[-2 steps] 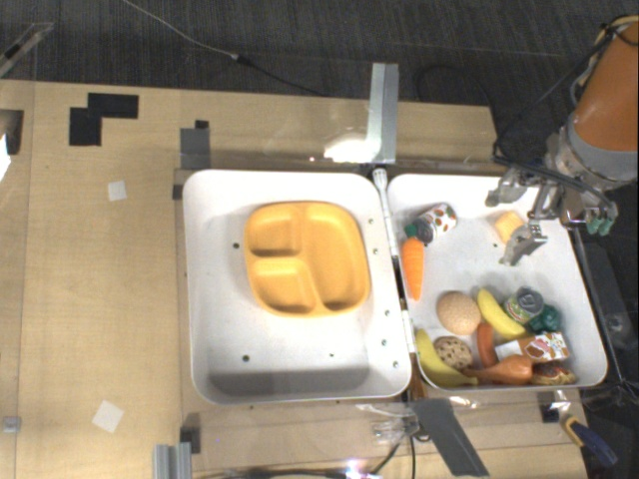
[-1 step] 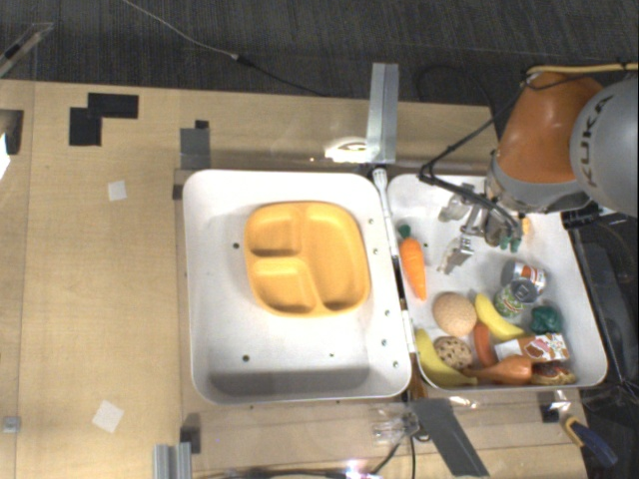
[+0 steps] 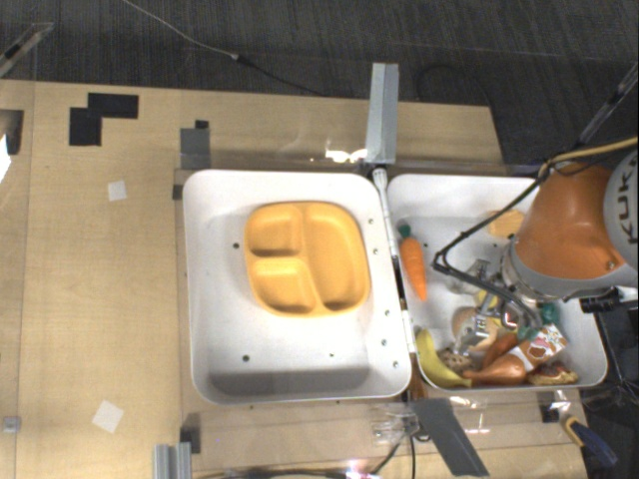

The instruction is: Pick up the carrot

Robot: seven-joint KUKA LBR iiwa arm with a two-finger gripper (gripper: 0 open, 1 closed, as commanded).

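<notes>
Two bins sit side by side on the counter (image 3: 90, 297). The left bin (image 3: 215, 367) holds a divided tray (image 3: 305, 257), lying well to the left of the jaws (image 3: 477, 335). The right bin (image 3: 439, 203) holds the remaining items. The jaws hang over its near half, with the arm (image 3: 569, 228) entering from the right. The carrot (image 3: 413, 265) lies to the left of the jaws and behind them, lengthwise along the bin's left wall and apart from the pile. The banana (image 3: 435, 360) lies just left of the jaws, toward the near-left corner. A cluster of food items (image 3: 519, 362) lies beneath and to the right of the jaws, along the near wall.
</notes>
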